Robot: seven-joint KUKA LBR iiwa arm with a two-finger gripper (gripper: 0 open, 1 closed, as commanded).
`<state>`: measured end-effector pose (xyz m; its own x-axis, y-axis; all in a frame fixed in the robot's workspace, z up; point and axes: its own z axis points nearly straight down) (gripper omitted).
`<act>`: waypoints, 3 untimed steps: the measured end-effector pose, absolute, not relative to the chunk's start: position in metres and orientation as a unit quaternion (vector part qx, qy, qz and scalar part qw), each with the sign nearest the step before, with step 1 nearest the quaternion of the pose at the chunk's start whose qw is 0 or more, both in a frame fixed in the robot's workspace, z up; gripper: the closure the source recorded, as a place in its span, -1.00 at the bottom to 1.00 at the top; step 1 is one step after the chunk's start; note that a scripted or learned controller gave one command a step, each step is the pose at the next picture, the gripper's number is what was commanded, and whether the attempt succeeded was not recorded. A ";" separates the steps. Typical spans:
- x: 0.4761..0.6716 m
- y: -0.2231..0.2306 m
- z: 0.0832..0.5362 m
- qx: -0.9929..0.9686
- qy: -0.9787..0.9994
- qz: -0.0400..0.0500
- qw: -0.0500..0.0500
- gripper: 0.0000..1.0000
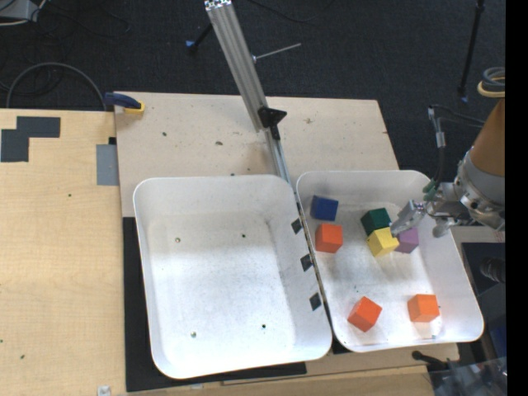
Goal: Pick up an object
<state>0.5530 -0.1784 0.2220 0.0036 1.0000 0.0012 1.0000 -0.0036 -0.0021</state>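
Note:
The right bin (445,258) holds several small blocks. A blue block (324,208) and a red-orange block (329,238) sit near its left wall. A green block (376,219), a yellow block (382,242) and a purple block (408,241) cluster in the middle right. Two orange blocks (365,313) (423,308) lie near the front. My gripper (419,224) reaches in from the right and hangs open just above the purple block, one finger beside the yellow and green blocks. Nothing sits between its fingers.
The left bin (165,221) stands beside the right one, with black clips along the shared wall (303,258). A slanted aluminium rail (243,64) rises behind the bins. The arm's orange band (499,139) is at the right edge.

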 end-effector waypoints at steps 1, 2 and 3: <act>0.553 -0.178 0.222 -0.709 -0.706 0.000 0.001 -1.00; 0.553 -0.178 0.222 -0.709 -0.705 0.000 0.001 -1.00; 0.553 -0.178 0.222 -0.709 -0.705 0.000 0.001 -1.00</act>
<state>0.5530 -0.1785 0.2221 0.0059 1.0000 0.0010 1.0000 -0.0059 -0.0016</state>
